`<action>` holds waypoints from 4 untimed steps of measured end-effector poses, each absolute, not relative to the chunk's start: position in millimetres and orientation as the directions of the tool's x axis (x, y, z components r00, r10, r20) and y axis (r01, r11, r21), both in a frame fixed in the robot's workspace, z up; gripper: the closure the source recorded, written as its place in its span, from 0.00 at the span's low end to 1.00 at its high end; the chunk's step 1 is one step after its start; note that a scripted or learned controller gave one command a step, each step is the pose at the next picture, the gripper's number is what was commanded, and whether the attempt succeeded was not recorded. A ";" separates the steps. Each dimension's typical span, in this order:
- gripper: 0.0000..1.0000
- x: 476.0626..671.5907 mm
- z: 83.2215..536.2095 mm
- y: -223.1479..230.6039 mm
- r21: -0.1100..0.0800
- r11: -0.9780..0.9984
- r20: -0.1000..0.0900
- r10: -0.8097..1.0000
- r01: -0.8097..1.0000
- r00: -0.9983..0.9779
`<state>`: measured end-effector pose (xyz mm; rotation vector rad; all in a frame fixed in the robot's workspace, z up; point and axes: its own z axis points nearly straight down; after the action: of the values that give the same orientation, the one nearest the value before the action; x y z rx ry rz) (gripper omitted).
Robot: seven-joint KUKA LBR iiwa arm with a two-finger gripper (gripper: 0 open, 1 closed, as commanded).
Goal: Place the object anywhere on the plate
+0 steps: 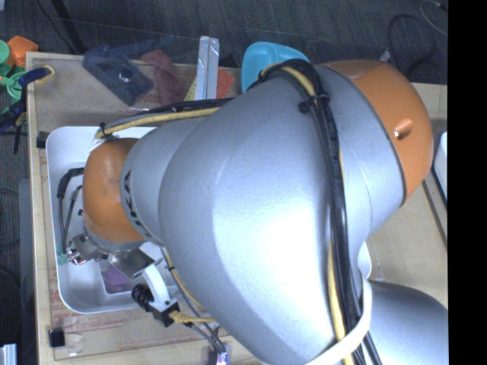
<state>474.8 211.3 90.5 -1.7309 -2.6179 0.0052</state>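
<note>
The arm (274,204) covers most of the frame, a grey bulk running from the lower right up across the middle, with an orange joint at the upper right and a second orange band at centre left. A black and yellow cable bundle (331,181) runs along its top.

At the left, a white bin (55,166) shows its left wall and lower left corner; the arm hides the rest. Inside it, at the lower left of the frame, a small purple object (116,280) lies on the bin floor, half under the wrist hardware. Whether it sits on a plate cannot be told, as the arm blocks that part of the bin.

The gripper (114,261) hangs below the orange band, over the bin's lower left part and just above the purple object. How its claw stands, and whether it touches or pinches anything, cannot be told from this angle.

On the bench beyond the bin, at the upper middle, lie a dark grey tray (122,74), a blue bowl (266,59) and a reddish cloth (163,71). Green and orange toys (15,67) sit at the upper left edge.
</note>
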 end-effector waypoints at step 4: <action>1.00 477.0 176.5 128.8 0.000 0.738 0.000 0.675 0.675 -0.738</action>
<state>477.0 128.8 176.5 -1.1378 -2.9288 -0.0002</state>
